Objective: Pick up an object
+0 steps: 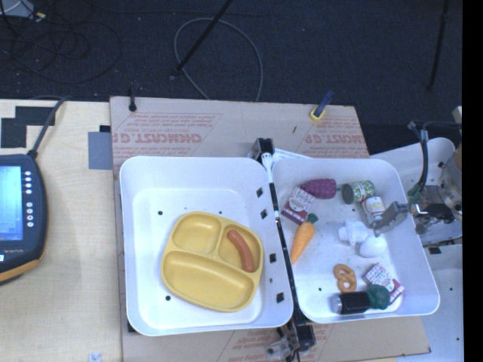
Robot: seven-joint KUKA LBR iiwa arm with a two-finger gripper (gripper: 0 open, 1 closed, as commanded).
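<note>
Pincer [386, 219] state unclear; one sausage [241, 250], one yellow tray [189, 277], two bins [143, 194].

The bench [53, 134] bore a cardboard sheet [226, 130], and on that sat two white bins side by side, left bin [143, 194] touching right bin [411, 277]. A pendant [19, 213] lay at the bench's left edge.
</note>
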